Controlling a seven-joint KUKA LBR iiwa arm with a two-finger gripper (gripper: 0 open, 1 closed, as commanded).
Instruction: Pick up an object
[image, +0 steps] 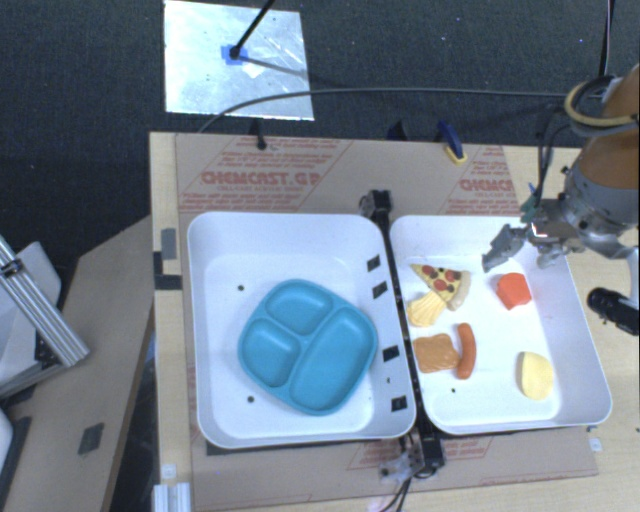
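Observation:
The right bin (580, 330) holds several toy foods: a pizza slice (443, 281), a pale yellow ridged piece (424, 311), a brown toast piece (435, 353), an orange sausage (465, 350), a yellow lump (536, 375) and a red-orange block (513, 290). My gripper (524, 254) hangs over the far part of that bin, just beyond the red-orange block. It is open, with nothing between its fingers; one grey finger (498, 249) juts left.
The left bin (225, 250) bears a blue divided plate (307, 345). A black clip strip (390, 300) runs along the seam between the bins. The arm (605, 170) enters from the right. Cables and a foil sheet (238, 60) lie beyond the bench.

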